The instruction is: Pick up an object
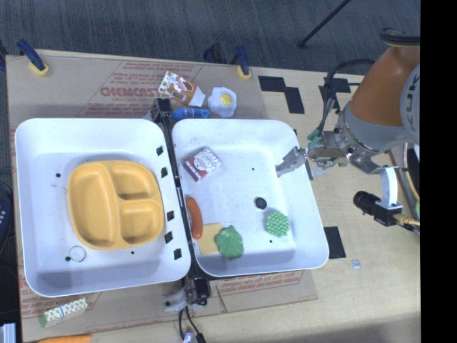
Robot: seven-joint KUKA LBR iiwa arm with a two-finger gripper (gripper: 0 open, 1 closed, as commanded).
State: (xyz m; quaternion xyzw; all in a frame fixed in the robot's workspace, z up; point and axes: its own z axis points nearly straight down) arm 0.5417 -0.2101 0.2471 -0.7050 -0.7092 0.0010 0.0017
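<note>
My arm (382, 91), grey with an orange band, enters from the right, and my pincer (293, 161) sits above the right rim of the right bin (303, 213), with nothing between its fingers; how far apart they stand I cannot tell from this slanted view. Inside the right bin: a small red-and-white carton (203, 163) near the upper left, lying tilted; an orange sausage-shaped piece (195, 218) along the left wall; a green leafy piece (229, 241) near the front, resting partly on a flat tan slice (208, 243); a green knobbly ball (277, 224) to its right; and a small dark round object (260, 204) just above that ball. All these lie well apart from my pincer. The left bin (36, 191) holds a yellow compartment tray (116, 204). Behind the bins, on the cardboard sheet (128, 91), lie a patterned packet (176, 87), a blue item (190, 113) and a white-and-yellow egg-like piece (223, 101)
</note>
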